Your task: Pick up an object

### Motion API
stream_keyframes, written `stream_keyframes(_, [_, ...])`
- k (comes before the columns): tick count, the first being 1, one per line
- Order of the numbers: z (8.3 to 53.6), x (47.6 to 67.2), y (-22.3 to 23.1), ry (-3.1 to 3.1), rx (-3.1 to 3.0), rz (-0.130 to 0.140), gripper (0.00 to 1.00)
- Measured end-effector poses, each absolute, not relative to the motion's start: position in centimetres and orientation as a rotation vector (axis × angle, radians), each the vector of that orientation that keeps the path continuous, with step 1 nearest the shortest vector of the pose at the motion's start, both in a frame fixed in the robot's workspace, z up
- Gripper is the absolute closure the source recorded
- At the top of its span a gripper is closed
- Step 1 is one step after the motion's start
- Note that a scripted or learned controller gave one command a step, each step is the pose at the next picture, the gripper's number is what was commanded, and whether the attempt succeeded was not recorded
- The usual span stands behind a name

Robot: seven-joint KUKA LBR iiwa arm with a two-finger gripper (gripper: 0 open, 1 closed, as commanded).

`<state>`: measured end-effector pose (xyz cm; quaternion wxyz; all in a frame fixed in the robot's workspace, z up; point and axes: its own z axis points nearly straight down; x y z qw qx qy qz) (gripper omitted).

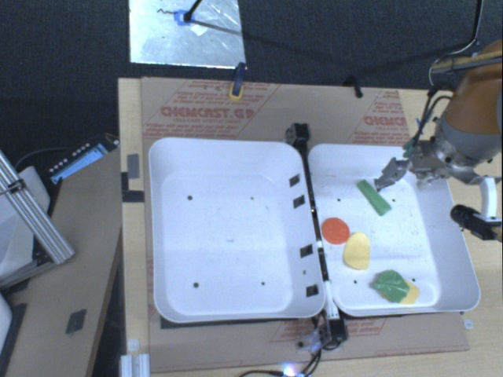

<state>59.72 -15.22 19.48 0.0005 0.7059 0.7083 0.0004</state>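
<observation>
Of the two bins side by side, the right bin holds a stick behind a disc, a lump and a leafy piece nearest the front.

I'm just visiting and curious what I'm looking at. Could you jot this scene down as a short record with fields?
Arm: grey with orange band, reaching in from the right
Gripper: over the right bin, by the green stick's upper end
Green stick: lying slantwise, right bin
Orange disc: right bin, near the divider
Yellow piece: just below-right of the disc
Green leafy piece: right bin's near edge
Left bin: white, shallow
</observation>
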Motion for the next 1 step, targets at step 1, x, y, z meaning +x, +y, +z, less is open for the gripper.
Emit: stream_keyframes(1, [7.83,58.67,-15.66,2.226,2.224,-0.004,0.00])
